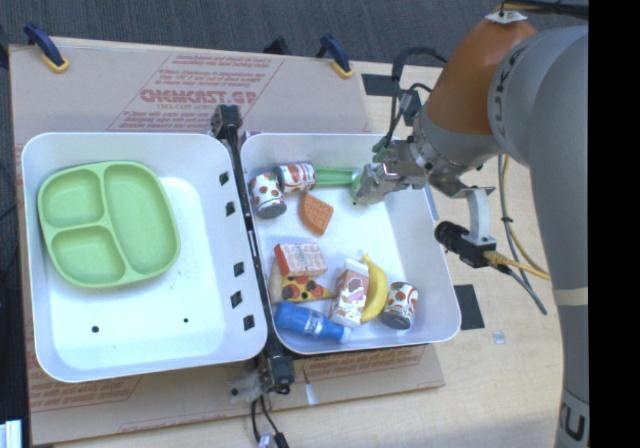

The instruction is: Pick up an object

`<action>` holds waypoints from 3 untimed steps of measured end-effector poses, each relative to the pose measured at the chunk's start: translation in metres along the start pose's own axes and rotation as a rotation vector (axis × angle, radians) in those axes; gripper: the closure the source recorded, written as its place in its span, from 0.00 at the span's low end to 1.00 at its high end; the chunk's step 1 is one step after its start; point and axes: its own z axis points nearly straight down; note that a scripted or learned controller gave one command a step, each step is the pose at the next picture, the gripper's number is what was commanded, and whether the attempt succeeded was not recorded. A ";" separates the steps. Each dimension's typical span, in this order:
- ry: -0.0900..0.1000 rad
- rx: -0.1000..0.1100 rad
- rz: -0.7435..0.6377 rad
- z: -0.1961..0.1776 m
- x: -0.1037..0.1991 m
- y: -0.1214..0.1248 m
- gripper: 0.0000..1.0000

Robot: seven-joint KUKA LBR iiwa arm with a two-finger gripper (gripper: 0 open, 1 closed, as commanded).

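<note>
Your claw (366, 186) low in right bin (432, 266), beside green stick (336, 176); grip state unclear, cannot tell.

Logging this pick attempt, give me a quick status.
Hand low over right bin's far side. Green stick beside it, nothing seen held. Cans close by.

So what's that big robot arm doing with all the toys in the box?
The grey and orange robot arm is reaching into the right bin, trying to pick something up. Its gripper sits near the top of the bin, beside a green stick, but nothing is clearly held. Cans, a banana, a blue bottle and snack boxes lie in that bin. The left bin holds a green divided plate.
</note>
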 end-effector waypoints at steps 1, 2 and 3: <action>-0.001 -0.001 0.001 0.009 -0.033 0.018 1.00; 0.000 -0.001 0.000 0.009 -0.033 0.018 0.00; 0.000 -0.004 -0.001 0.105 -0.017 0.012 0.00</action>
